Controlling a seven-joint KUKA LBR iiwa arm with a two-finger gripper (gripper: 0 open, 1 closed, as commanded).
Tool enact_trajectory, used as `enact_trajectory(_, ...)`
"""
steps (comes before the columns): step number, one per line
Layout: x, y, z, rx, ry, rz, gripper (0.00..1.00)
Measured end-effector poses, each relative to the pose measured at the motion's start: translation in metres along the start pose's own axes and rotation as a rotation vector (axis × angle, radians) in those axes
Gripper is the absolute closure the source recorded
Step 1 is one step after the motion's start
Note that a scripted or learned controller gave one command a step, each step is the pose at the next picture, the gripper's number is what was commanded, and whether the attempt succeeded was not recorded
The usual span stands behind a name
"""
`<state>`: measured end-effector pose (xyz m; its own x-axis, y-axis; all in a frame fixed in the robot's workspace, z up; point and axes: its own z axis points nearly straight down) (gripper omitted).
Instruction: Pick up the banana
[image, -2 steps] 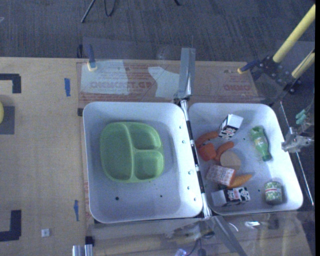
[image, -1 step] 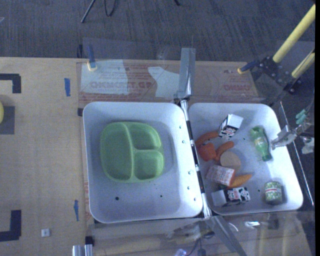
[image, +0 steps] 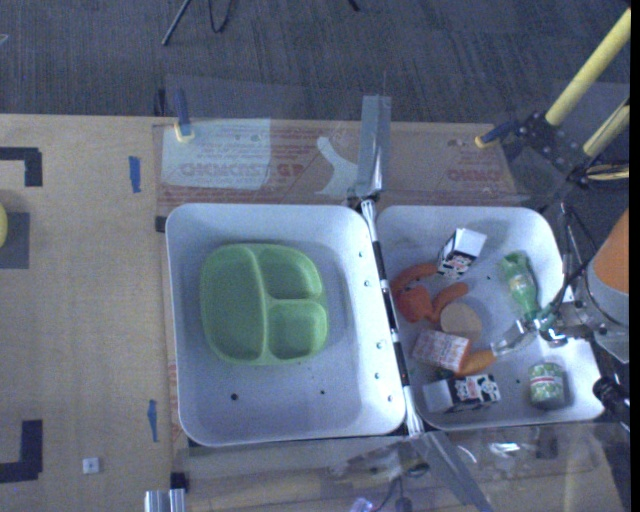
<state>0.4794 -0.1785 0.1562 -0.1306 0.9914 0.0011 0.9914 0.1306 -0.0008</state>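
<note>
Which item is the banana cannot be told for sure. A yellow shape (image: 3, 228) lies at the bench's left edge, well apart from both bins. The gripper (image: 528, 332) is low in the right bin (image: 540, 225), just near of a green bottle (image: 519, 282). Whether it is open or closed cannot be told. The left bin (image: 190, 400) holds a green tray (image: 264, 303).

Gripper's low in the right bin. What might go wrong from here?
1. Wrong grab: the gripper sits in the right bin between the green bottle and the green can, in a crowd of items; it may close on or knock one.
2. No clear target: I cannot pick out a banana in that clutter, so the try may come up empty.
</note>
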Motion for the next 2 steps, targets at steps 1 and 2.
enact_trajectory(1,0.05,0.081,0.02,-0.003,-0.002,-0.052,0.0)
enact_trajectory(2,0.107,0.077,-0.028,-0.002,-0.001,0.249,0.0)
